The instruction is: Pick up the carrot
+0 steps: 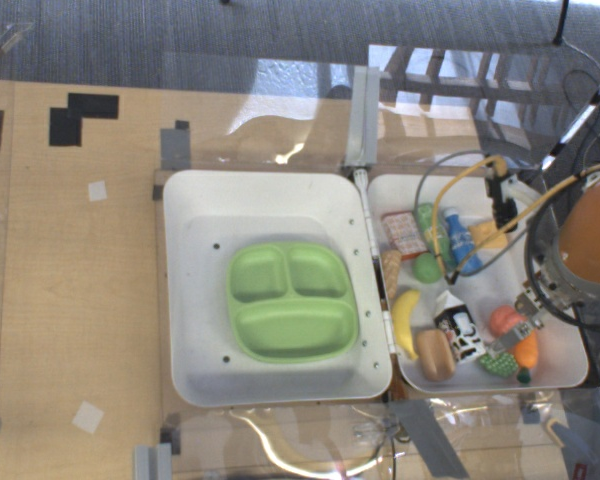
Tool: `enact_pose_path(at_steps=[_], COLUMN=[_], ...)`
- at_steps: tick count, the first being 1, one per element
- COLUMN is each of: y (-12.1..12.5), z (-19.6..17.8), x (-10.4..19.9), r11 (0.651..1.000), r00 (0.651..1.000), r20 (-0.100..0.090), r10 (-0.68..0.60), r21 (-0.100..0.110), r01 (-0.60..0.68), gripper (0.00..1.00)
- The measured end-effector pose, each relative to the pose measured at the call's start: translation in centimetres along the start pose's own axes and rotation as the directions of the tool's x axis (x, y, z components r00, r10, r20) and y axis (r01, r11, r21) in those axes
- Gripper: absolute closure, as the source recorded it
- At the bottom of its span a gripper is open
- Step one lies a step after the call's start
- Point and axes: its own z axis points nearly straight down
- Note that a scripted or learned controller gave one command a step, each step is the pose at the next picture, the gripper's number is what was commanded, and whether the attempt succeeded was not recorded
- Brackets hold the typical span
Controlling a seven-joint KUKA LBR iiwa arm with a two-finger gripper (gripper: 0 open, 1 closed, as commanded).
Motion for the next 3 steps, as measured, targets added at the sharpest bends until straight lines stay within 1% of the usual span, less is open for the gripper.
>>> enact_pose_path(at_steps=[1, 2, 3], y=[0.1, -0.3, -5.5], z=[2.1, 0.8, -3.9], x=[0.3, 0.4, -7.5], r11=[0.977, 0.978, 0.986], r00=[0.977, 0.978, 0.986], r20=[-0.001, -0.005, 0.005], r10=[0.213, 0.211, 0.165], r21=[-0.002, 0.008, 0.000], r01=[-0.213, -0.211, -0.165], gripper=[0.00, 1.00, 1.00])
